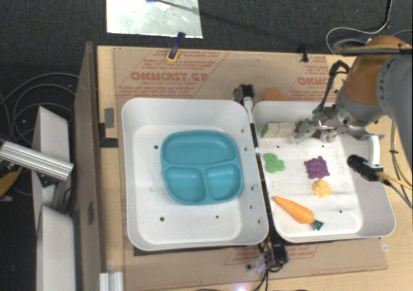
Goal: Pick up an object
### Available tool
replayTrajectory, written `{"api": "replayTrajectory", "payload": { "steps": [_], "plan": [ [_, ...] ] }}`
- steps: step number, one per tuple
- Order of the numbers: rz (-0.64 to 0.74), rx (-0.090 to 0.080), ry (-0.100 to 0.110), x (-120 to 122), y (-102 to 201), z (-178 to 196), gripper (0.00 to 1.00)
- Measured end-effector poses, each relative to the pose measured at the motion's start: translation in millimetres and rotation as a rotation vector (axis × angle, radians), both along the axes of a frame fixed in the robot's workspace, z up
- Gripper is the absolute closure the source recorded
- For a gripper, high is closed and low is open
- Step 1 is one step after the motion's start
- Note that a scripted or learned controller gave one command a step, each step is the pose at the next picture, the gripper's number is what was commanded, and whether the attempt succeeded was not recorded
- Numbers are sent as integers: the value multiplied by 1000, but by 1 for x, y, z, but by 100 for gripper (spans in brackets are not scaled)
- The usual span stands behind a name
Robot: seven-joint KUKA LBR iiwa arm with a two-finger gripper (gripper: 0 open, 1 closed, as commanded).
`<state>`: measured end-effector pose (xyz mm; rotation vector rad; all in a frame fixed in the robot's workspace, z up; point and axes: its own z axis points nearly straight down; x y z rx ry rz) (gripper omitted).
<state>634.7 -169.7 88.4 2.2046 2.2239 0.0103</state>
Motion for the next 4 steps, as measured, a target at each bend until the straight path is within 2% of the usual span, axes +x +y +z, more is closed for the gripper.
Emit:
{"api": "replayTrajectory", "payload": {
  "steps": [1, 2, 3, 4],
  "plan": [
    [-10, 3, 15, -64, -14, -4, 0],
    [-8, 2, 12, -90, 8, -4, 0],
    [-4, -2, 3, -32, -29, 51, 0],
    [-3, 5, 14, -63, 42, 1, 0]
  ]
}}
